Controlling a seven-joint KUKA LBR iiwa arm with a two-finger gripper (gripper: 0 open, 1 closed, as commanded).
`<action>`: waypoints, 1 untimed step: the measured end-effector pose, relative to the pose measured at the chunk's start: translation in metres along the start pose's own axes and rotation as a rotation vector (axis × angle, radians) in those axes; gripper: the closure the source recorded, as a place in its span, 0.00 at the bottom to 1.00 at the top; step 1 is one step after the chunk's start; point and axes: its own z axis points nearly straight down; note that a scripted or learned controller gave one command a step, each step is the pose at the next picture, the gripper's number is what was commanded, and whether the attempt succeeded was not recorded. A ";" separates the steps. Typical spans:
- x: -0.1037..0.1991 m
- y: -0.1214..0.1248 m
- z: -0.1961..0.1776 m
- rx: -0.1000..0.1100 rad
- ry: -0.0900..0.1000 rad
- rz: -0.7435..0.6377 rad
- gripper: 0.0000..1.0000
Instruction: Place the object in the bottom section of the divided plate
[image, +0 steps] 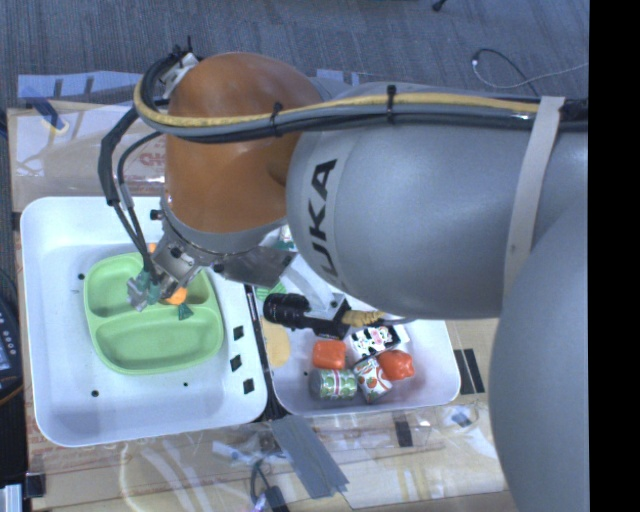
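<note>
A light green divided plate (150, 345) lies in the left white bin (60, 400). Its wide bottom section faces the front of the bin, and two smaller sections lie behind it. My gripper (143, 292) hangs low over the plate's upper part, close to the ridge between the sections. A small orange object (177, 296) shows just to the right of the gripper tip, over the upper right section. I cannot tell whether it is held or resting on the plate. A small teal piece (186, 313) sits by the ridge below it.
The right white bin (440, 385) holds several small things: an orange-red piece (328, 354), a green-labelled can (335, 385), a red and white can (374, 378) and a black and white patterned item (372, 340). The arm's big body covers the back of both bins.
</note>
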 end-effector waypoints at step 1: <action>0.000 0.000 0.000 0.000 0.000 -0.001 0.00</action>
